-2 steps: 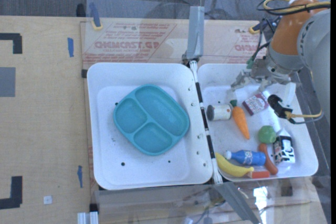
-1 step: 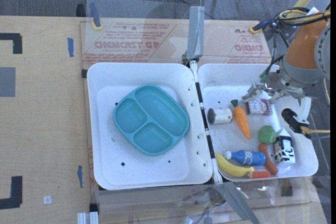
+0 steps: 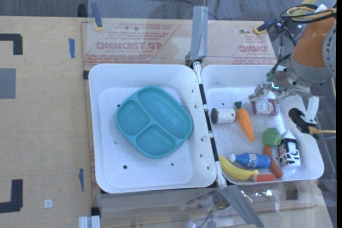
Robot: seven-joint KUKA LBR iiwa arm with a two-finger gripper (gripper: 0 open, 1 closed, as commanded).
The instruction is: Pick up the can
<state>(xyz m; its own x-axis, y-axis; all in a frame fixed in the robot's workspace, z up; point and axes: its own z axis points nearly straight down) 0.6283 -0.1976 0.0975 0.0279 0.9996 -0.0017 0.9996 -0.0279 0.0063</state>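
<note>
The small cylindrical can [image 3: 224,115], pale-labelled with a dark end, lies on its side near the left wall of the right white bin [image 3: 315,168], beside a tapered orange carrot [image 3: 246,123], while the metal tool [image 3: 272,94], its state impossible to tell, hangs over a red-labelled packet [image 3: 265,107].

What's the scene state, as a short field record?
left bin: teal divided plate
right bin: can on its side by the divider, carrot beside it, banana, blue bottle, green ball
arm: over the right bin's far right side
claw: above a red-labelled packet, apart from the can
task status: can not yet picked up
</note>
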